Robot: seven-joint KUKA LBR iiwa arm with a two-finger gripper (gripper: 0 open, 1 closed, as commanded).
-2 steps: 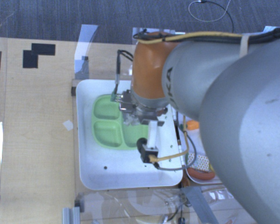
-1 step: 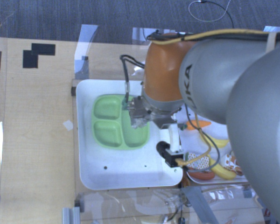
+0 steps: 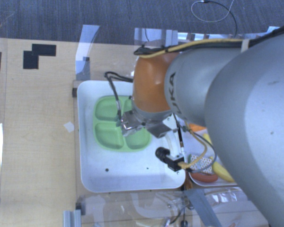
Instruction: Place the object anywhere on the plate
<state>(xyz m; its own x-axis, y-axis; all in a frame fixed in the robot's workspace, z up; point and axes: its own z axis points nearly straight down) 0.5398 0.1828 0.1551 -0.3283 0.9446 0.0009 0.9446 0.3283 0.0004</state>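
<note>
Camera view: arm [image 3: 217, 93] overhangs green plate's [image 3: 106, 126] right edge.

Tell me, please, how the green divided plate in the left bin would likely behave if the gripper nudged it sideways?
The green plate lies flat and low on the white bin, so it would probably slide rather than tip. It looks like thin moulded plastic, hence likely light and stiff, easily shifted by a small push. The bin's smooth floor suggests little grip, so it might skate until it meets the bin's wall.

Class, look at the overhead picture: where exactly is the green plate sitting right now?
The green plate lies in the left white bin, toward its upper half, with its right edge hidden beneath the arm's orange band.
</note>
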